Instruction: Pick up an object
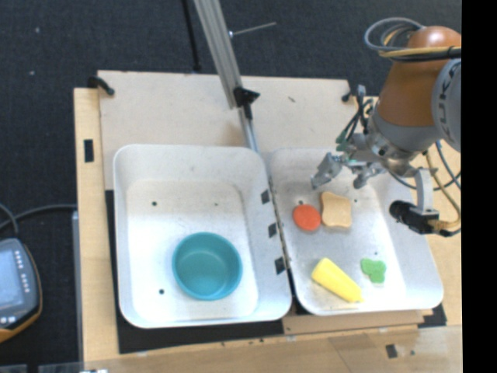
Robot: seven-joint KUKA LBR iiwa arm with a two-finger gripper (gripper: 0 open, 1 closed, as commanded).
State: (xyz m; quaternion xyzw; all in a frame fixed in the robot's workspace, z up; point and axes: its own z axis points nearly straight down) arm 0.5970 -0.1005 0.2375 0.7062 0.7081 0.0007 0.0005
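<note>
In the right bin [404,278] lie a tan bread-like slab [337,210], a round orange-red piece [307,217], a yellow wedge [335,279] and a small green piece [373,270]. My gripper [343,172] hangs over the bin's far part, just above the tan slab. Its two fingers [324,171] are spread apart with nothing between them. The left bin [136,169] holds a teal bowl [206,265].
A slanted aluminium post [221,49] rises from the bench behind the bins. Cables [423,208] trail from the wrist over the right bin's far right rim. A handheld device [15,282] lies off the bench at the left.
</note>
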